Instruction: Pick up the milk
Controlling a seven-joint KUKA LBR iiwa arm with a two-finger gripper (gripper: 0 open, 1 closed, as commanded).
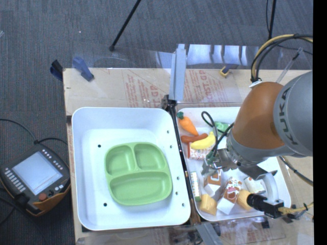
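In the right bin [284,188], two small white cartons with red-orange print lie among the toy food. One carton [213,179] sits directly under my gripper [215,168]. The other carton [233,189] lies just to its right. I cannot tell from the print which of them is the milk. The gripper hangs low over the bin's middle, touching or nearly touching the first carton, and the orange-banded wrist [260,117] hides much of the bin's right half.
Around the cartons lie a carrot [188,125], a banana [202,142], a yellow wedge [208,204], a white cube [225,206] and an orange piece [243,200]. The left bin [87,137] holds a green divided plate [138,173]. A teach pendant [33,179] rests at far left.
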